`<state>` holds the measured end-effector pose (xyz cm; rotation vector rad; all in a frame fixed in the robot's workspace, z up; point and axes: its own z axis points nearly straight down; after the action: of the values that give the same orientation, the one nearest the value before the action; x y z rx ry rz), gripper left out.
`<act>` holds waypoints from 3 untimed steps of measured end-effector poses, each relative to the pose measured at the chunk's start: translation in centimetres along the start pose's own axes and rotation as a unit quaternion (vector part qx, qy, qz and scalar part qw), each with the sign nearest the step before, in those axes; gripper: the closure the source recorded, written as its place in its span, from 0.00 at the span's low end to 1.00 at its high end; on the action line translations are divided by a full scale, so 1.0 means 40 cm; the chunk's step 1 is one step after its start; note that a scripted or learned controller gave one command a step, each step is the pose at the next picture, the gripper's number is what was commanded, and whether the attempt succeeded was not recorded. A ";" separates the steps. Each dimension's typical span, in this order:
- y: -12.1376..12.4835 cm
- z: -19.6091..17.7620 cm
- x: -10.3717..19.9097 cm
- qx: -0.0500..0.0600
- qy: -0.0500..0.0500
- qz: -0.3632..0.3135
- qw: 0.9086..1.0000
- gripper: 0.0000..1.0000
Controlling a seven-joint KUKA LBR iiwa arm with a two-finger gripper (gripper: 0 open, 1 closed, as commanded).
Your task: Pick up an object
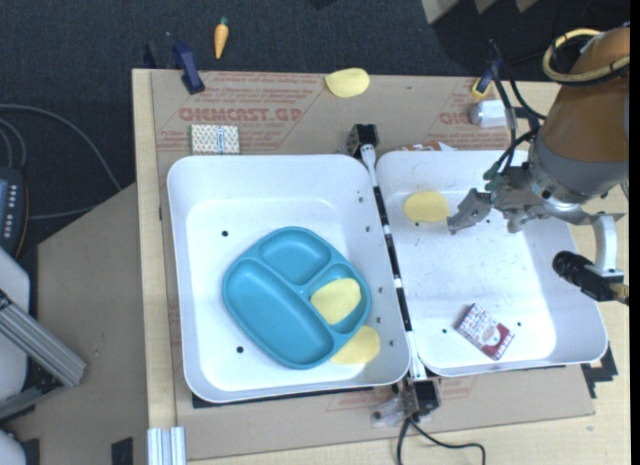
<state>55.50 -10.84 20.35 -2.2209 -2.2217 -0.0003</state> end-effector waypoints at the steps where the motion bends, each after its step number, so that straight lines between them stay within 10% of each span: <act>1: 0.145 0.260 0.041 0.002 0.000 0.000 1.000 0.00; 2: 0.279 0.297 -0.001 0.000 -0.001 0.000 1.000 0.00; 3: 0.279 0.296 0.022 0.000 0.000 -0.001 1.000 0.00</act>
<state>66.67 -9.96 8.50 -2.2198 -2.2231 0.0002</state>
